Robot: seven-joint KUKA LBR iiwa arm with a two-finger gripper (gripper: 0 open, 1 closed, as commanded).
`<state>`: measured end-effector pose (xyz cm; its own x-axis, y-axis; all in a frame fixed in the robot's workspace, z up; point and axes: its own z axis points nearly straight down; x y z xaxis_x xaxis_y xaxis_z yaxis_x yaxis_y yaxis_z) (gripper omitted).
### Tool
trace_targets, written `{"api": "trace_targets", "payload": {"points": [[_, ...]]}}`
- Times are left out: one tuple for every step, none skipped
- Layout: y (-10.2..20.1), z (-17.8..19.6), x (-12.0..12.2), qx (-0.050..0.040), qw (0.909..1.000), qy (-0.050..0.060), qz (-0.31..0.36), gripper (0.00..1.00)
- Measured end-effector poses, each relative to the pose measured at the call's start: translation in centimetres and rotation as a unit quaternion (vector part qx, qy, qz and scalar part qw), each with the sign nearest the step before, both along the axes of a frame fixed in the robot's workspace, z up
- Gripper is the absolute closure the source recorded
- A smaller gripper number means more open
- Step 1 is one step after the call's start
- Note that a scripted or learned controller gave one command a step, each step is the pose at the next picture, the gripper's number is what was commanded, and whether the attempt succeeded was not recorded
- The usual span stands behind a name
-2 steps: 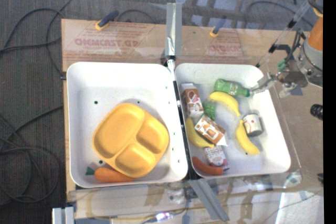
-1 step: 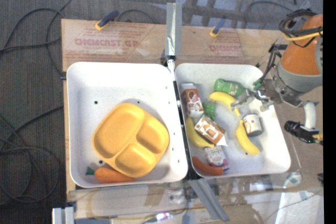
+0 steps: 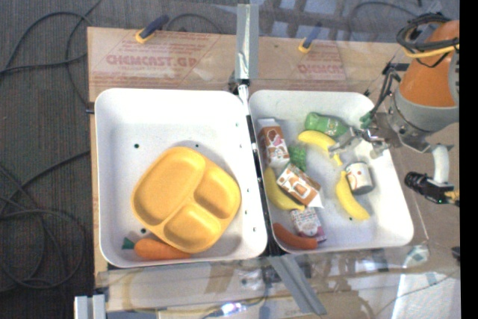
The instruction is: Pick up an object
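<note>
My gripper (image 3: 361, 142) hangs over the upper right part of the right bin (image 3: 396, 224), fingers apart and nothing between them. Just below it lies a small white can (image 3: 359, 178) resting against a banana (image 3: 351, 202). A second banana (image 3: 317, 140) and a green pouch (image 3: 326, 123) lie to the gripper's left. Further left are a brown snack packet (image 3: 273, 146), an orange-and-white packet (image 3: 299, 187) on top of a third banana (image 3: 275, 193), a small white packet (image 3: 306, 221) and a red pepper (image 3: 293, 237).
The left bin (image 3: 119, 116) holds a yellow divided plate (image 3: 187, 198) with an orange carrot (image 3: 157, 249) at its front edge. The grey arm with its orange band (image 3: 429, 82) stands beside the right bin's right wall. A raised divider (image 3: 252, 160) separates the bins.
</note>
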<state>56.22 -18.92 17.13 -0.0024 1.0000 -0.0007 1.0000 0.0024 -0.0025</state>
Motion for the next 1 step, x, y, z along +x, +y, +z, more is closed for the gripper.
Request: {"api": "trace_targets", "payload": {"points": [[-1.96, -7.49, 0.5, 0.0027, 1.0, -0.003, -0.002, 0.0]]}}
